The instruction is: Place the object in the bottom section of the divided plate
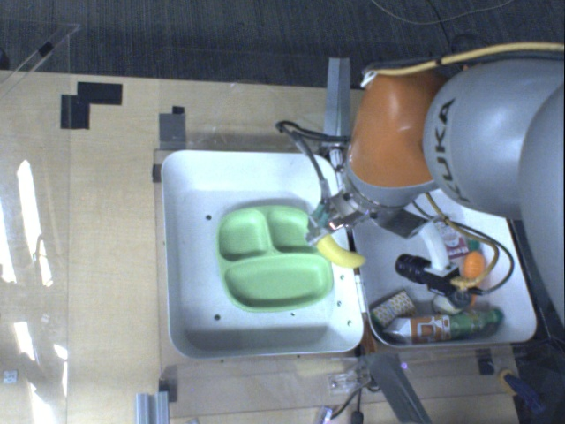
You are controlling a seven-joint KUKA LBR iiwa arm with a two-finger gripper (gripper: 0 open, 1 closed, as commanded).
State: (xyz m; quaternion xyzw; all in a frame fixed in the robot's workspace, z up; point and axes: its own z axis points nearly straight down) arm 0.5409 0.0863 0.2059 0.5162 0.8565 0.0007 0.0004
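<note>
Gripper (325, 222) hangs over the green divided plate's (269, 268) right rim with a yellow banana (340, 253) seemingly pinched at its fingertips, so the carry looks nearly done, and next comes lowering it leftward into the bottom section (275, 285).

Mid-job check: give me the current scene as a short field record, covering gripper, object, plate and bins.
gripper: low over the right edge of the left bin, at the plate's right rim
banana: yellow, just under the gripper, lying over the plate's right rim; whether it is gripped cannot be told
divided plate: green, two small upper sections, one large bottom section, nothing in the sections
left bin: holds the plate
right bin: holds mixed clutter, including a green bottle and a small orange item
task state: banana not yet in the bottom section
</note>
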